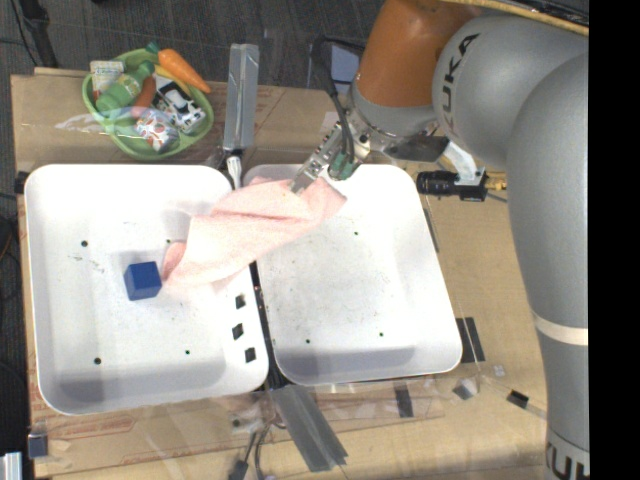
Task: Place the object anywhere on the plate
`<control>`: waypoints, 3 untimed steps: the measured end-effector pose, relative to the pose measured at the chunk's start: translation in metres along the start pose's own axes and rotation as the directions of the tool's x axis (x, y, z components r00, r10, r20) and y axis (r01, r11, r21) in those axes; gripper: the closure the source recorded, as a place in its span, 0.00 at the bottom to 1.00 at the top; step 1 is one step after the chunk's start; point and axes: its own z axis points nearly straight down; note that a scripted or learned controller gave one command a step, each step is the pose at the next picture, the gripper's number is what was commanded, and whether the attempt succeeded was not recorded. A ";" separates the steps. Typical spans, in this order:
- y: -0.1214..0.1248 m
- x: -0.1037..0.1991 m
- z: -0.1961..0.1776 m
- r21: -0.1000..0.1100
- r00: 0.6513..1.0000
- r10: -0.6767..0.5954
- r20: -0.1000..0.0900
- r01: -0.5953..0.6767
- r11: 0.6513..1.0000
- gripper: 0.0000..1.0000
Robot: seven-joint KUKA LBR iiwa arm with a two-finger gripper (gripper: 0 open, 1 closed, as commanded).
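A pink cloth (255, 230) lies draped across the divider between the two white bins, one end in the left bin (60, 268) and the other at the back of the right bin (400, 298). A small blue cube (143, 280) sits on the left bin's floor, just left of the cloth's lower end. My gripper (327, 170) hangs at the back of the right bin, right over the cloth's upper edge and touching or nearly touching it. The grey arm with its orange band (410, 43) rises behind it to the right.
A green bowl (150, 98) holding toy food and small items stands behind the left bin. A grey bar (240, 98) lies behind the divider. The arm's large grey body (545, 218) covers the right side of the bench.
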 end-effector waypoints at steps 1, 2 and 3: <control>0.002 0.001 0.001 0.000 1.000 -0.007 -0.001 0.007 1.000 1.00; 0.019 0.040 -0.004 0.000 0.916 -0.401 -0.002 0.401 0.916 1.00; 0.035 0.090 0.008 0.000 0.753 -0.658 -0.004 0.658 0.753 1.00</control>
